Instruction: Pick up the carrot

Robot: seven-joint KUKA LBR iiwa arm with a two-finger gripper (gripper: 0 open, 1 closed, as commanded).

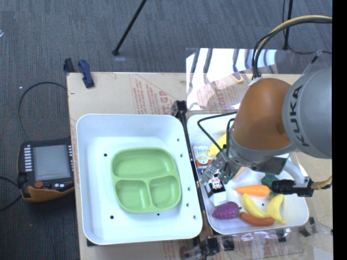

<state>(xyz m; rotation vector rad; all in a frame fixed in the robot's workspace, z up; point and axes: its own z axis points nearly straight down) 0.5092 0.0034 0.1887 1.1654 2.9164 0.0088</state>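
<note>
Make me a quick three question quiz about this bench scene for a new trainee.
1. True or false: the carrot lies in the left bin.
2. Which item sits in the left bin? A) grapes B) green tray C) banana
3. Fill in: the purple grapes lie to the ____ of the bananas in the camera view.

Key:
1. False; it lies in the right bin.
2. B, the green tray.
3. Left.
</note>
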